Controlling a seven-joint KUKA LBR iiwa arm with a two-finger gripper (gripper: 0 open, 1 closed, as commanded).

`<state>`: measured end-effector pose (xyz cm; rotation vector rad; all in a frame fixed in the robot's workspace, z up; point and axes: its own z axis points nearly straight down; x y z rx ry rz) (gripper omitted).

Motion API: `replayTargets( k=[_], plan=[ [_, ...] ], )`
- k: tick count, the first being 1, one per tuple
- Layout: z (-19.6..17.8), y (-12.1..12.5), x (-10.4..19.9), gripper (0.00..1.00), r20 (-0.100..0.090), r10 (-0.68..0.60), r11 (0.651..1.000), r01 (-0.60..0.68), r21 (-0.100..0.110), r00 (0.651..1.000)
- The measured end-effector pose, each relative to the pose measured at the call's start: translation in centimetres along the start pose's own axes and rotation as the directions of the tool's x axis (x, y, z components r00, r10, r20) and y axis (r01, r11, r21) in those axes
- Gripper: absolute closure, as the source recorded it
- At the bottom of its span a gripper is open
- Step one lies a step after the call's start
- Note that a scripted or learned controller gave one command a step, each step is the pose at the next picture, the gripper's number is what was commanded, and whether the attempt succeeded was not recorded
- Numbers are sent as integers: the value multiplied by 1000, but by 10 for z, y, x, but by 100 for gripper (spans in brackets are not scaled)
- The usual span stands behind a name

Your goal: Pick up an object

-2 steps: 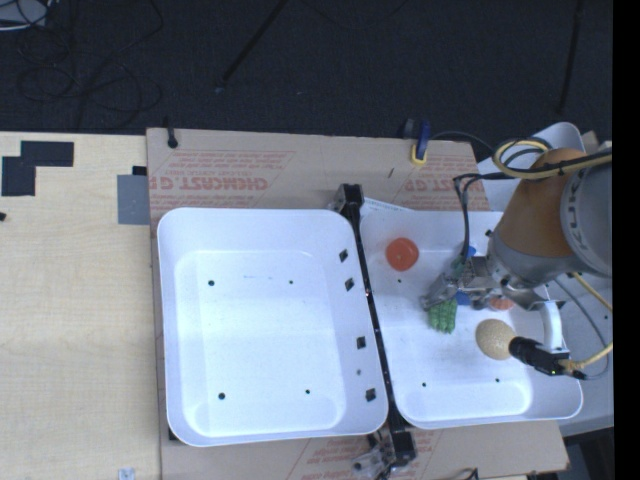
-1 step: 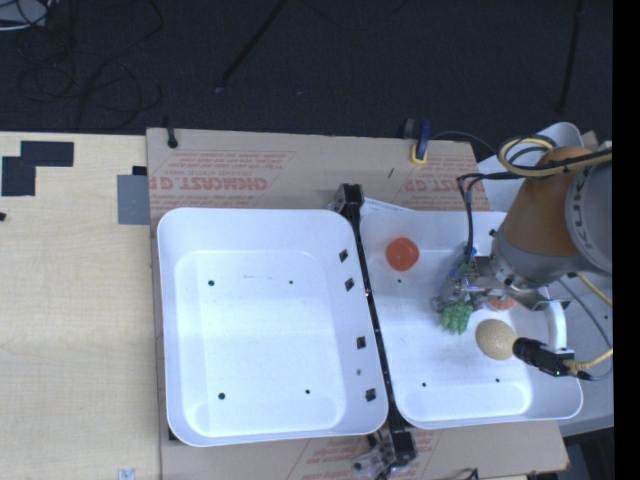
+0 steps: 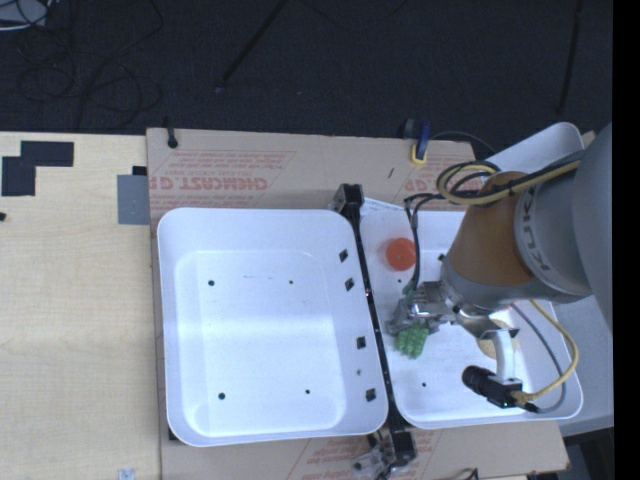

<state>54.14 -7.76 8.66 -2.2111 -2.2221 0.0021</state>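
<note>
Where the grey arm (image 3: 540, 228) crossed the right bin (image 3: 545, 408), it hid much of that bin's floor, and the end effector (image 3: 412, 313) was too small and blurred to tell whether it was released or clenched. Green object (image 3: 411, 342) lay just below the end effector, touching or nearly so; lumpy, long axis unclear. Orange ball (image 3: 401, 254) sat above the end effector, same bin. Left bin (image 3: 185, 238) stood beside, across the divider.
</note>
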Motion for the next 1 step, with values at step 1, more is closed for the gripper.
replayTargets(
  k=[1],
  plan=[
    [-106,8,54,100,1,-1,1000,1,-14,1000]
  ],
)
